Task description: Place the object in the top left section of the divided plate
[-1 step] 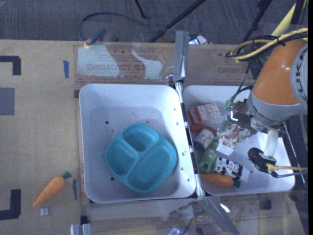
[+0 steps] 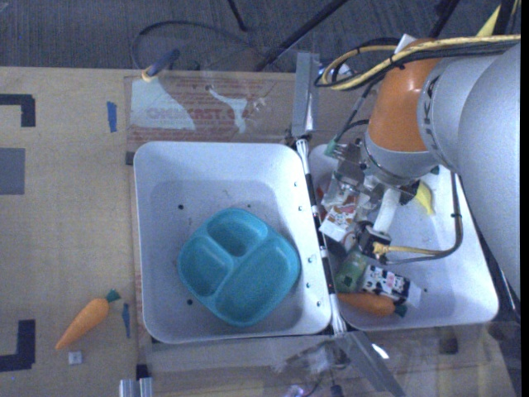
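Objects for the task are heaped in the right bin point(image 2: 471, 296), near its left wall: a small white packet point(image 2: 337, 219), a green item point(image 2: 350, 273), a black-and-white spotted box point(image 2: 386, 283) and an orange carrot-like piece point(image 2: 368, 304) towards the bin's near corner. Which of them is meant cannot be told from the task wording. The hand point(image 2: 364, 222) is lowered into this heap, beside the white packet, but nothing can be seen clearly between its parts, and whether it is apart or together cannot be told, since the wrist and cabling hide it.

The divided plate point(image 2: 240, 265), teal with three sections, lies in the left bin point(image 2: 165, 172), near that bin's near right corner and a little turned.

Several risks can be judged from here. With the items packed so closely, two may be caught at once, or one may be nudged aside and missed. The raised wall between the bins must be cleared during the carry, or the load could be knocked loose. Because the plate is turned, the wrong section could be chosen. A second toy carrot point(image 2: 83, 322) lies on the counter outside the bins, near the left edge.
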